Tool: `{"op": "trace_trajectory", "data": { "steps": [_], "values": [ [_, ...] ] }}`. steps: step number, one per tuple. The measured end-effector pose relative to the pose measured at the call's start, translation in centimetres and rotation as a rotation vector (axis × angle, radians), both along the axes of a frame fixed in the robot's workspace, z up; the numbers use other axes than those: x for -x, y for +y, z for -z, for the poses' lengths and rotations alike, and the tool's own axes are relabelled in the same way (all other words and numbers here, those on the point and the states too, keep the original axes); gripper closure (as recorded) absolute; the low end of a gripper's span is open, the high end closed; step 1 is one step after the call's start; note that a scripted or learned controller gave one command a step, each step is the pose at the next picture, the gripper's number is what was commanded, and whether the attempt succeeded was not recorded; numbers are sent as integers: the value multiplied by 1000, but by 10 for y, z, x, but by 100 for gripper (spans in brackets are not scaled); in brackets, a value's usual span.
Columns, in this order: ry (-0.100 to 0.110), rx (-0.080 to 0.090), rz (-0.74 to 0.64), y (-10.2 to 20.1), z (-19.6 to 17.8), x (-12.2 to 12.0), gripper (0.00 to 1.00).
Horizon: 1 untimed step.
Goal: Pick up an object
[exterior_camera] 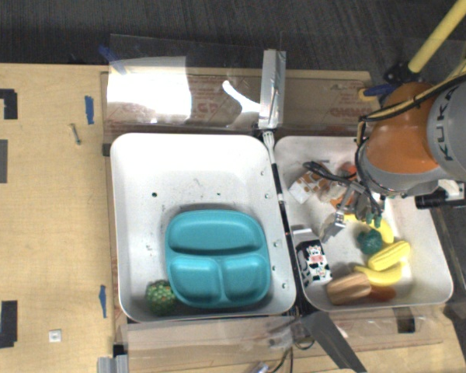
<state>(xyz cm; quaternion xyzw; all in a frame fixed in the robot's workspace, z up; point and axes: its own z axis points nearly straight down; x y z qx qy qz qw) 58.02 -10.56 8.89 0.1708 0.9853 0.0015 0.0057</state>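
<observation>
End effector [356, 212]: low in right bin [443, 286]; open or closed, I cannot tell.
Nearest object: teal toy [369, 242], apparently just below-right.

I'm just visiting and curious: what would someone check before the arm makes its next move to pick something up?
1. Gripper over the right bin: ok.
2. Objects within reach, such as yellow toy, teal piece, brown piece: ok.
3. Something between the jaws: cannot tell.
4. Target standing apart from its neighbours: not ok, the toys lie crowded together.
5. Left bin with teal tray out of the arm's way: ok.
</observation>
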Motion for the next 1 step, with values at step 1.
{"op": "trace_trajectory", "data": {
  "steps": [1],
  "values": [
    [2, 2, 19, -20, 0, 33, 0]
  ]
}}
